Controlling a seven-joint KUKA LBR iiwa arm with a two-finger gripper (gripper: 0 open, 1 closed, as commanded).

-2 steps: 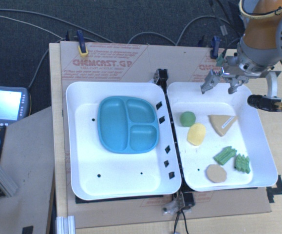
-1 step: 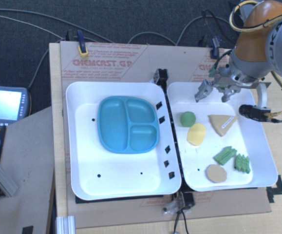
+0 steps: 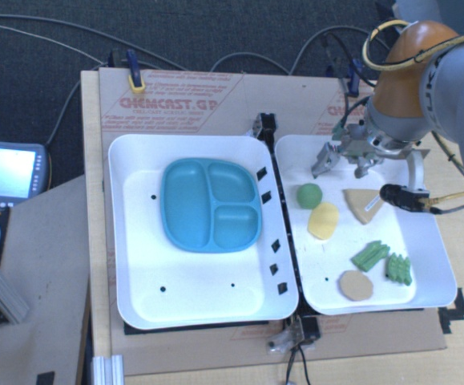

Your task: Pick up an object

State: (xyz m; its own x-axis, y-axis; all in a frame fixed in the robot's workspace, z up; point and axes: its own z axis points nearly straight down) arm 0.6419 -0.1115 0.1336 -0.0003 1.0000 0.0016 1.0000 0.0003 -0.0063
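Observation:
My gripper (image 3: 343, 165) hangs over the back of the right bin (image 3: 432, 295), its two fingers spread open with nothing between them. Just below and left of it lies a green ball (image 3: 309, 195), and a yellow lump (image 3: 323, 220) sits right under that ball. A tan wedge (image 3: 362, 204) rests below the right finger. Toward the front of the bin are a green leafy piece (image 3: 370, 256), a second green piece (image 3: 398, 268) and a tan round biscuit (image 3: 356, 285).
The left bin (image 3: 135, 295) holds a blue divided plate (image 3: 211, 205). A row of black clips (image 3: 273, 247) runs along the divide between the bins. Cables trail across the dark floor behind the bench.

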